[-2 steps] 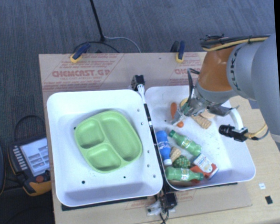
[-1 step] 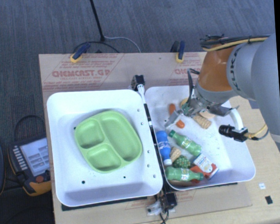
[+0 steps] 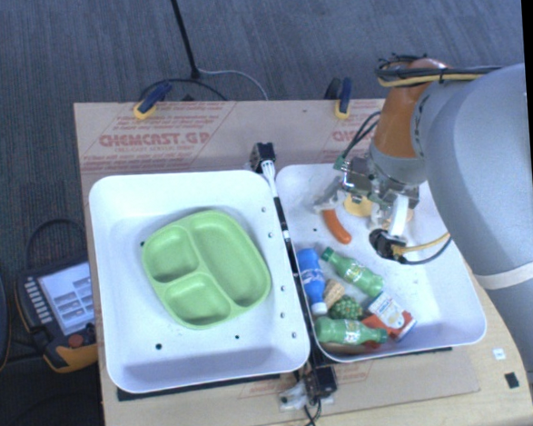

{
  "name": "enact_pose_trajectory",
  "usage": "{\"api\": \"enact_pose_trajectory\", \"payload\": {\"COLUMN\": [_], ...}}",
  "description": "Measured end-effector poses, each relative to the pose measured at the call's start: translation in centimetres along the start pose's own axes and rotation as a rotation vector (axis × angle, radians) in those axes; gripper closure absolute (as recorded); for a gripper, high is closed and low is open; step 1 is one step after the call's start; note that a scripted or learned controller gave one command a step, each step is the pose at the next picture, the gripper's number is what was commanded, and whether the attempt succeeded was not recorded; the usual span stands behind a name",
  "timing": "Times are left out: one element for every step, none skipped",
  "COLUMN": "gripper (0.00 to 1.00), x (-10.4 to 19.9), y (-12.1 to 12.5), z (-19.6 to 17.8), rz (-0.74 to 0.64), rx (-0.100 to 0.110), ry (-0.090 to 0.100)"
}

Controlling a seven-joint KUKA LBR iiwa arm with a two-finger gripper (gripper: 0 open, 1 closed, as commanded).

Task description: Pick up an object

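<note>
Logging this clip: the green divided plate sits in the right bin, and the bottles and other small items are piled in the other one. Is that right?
Not quite. The camera view shows the green divided plate in the left bin, not the right. The bottles and other small items are piled in the right bin, where the gripper is.

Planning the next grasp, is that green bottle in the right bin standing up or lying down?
Lying down. The green bottle rests on its side on the right bin floor, its white cap pointing upper left.

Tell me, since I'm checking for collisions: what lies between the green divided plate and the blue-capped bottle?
In the camera view, between the green divided plate and the blue-capped bottle lie bare white bin floor and the two bins' meeting rims.
</note>
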State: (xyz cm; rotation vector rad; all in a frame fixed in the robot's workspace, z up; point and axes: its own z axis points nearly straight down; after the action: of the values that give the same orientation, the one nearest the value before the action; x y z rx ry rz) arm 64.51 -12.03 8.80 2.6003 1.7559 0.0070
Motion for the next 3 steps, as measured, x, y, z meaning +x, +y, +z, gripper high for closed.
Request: {"api": "enact_pose_trajectory", "payload": {"gripper": [0.0,1.0,0.0], "x": [0.7,0.6,0.6], "y": [-4.4,-4.3,-4.3], "z": [-0.1,-1.2,-1.2], "rz": [-0.019,-0.019,-0.019], "rx": [-0.003,-0.005,-0.005], "ry": [-0.003,-0.005,-0.005]}}
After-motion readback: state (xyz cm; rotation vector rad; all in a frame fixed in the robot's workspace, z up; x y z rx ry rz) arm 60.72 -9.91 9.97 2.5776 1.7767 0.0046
